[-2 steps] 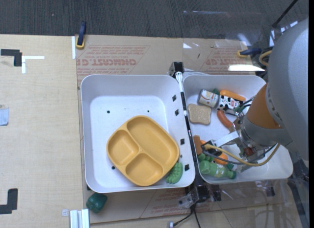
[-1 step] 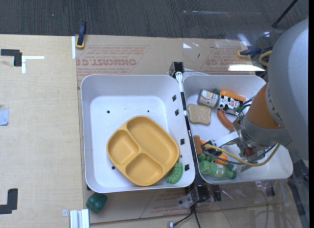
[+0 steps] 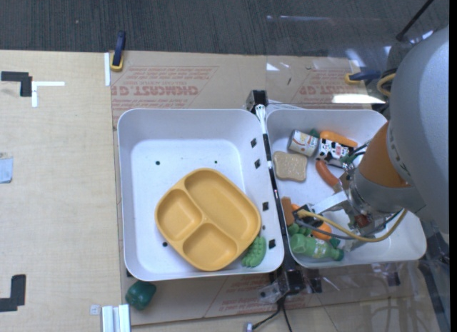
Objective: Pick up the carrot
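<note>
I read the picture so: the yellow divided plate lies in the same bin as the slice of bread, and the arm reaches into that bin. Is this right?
Not quite. The camera view shows the yellow divided plate in the left-hand bin, while the slice of bread lies in the right-hand bin. The arm does reach into the bread's bin.

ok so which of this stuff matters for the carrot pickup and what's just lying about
For the job: carrot, apparently the orange piece at the left wall of the right bin.
Lying about: yellow plate, bread slice, can, sausage, green bottle, green toy outside the bins.
</note>
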Controlling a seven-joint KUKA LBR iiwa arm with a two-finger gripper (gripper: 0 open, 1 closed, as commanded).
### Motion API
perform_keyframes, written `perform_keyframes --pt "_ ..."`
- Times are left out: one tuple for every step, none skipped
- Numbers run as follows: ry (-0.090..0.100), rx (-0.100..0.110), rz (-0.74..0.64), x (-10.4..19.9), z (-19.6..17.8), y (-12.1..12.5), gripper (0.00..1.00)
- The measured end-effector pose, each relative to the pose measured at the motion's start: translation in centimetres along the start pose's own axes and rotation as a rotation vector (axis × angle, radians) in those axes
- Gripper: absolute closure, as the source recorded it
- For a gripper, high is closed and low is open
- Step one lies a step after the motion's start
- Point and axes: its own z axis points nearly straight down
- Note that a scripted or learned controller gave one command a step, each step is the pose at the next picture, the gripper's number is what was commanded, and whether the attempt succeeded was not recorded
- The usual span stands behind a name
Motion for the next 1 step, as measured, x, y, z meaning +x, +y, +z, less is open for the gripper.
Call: perform_keyframes --pt "0.0 0.0 0.0 0.0 0.0 0.0 0.0"
